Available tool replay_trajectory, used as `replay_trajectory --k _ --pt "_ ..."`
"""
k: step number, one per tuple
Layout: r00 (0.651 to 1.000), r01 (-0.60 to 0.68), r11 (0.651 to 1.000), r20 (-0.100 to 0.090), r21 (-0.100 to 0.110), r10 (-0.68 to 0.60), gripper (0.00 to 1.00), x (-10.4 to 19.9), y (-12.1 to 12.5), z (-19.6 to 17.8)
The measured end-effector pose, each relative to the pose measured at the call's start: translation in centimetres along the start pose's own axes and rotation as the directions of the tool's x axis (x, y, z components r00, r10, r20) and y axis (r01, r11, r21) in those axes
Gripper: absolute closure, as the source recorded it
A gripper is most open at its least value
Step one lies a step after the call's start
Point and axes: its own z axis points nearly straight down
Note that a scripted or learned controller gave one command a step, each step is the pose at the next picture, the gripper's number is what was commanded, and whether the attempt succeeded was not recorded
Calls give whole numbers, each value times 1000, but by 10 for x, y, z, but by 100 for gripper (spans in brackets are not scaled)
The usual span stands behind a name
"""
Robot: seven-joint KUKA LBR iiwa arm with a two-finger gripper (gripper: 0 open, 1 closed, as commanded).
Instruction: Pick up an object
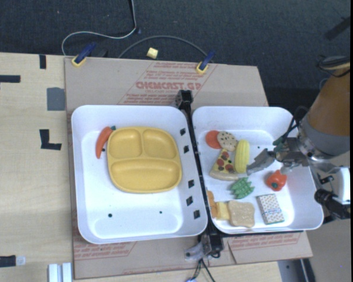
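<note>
The gripper [269, 159] hangs open and empty beside the corn cob [242, 155]; centre over it before closing.

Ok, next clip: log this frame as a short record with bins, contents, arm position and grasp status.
left bin: yellow tray; carrot beside its left edge
right bin: tomato slice, cookie, corn, pizza, greens, red pepper, toast, fries, box
gripper: low over right bin, between corn and red pepper
grasp: nothing seen between the fingers
</note>
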Motion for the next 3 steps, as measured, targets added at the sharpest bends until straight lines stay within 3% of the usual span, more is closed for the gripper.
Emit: replay_trajectory --k 1,2,3 --pt "1000 2 1000 -2 8 -1 0 17 16 108" --pt "1000 2 1000 0 -8 -2 0 8 88 145" --pt "1000 1 1000 2 -15 0 100 8 88 130"
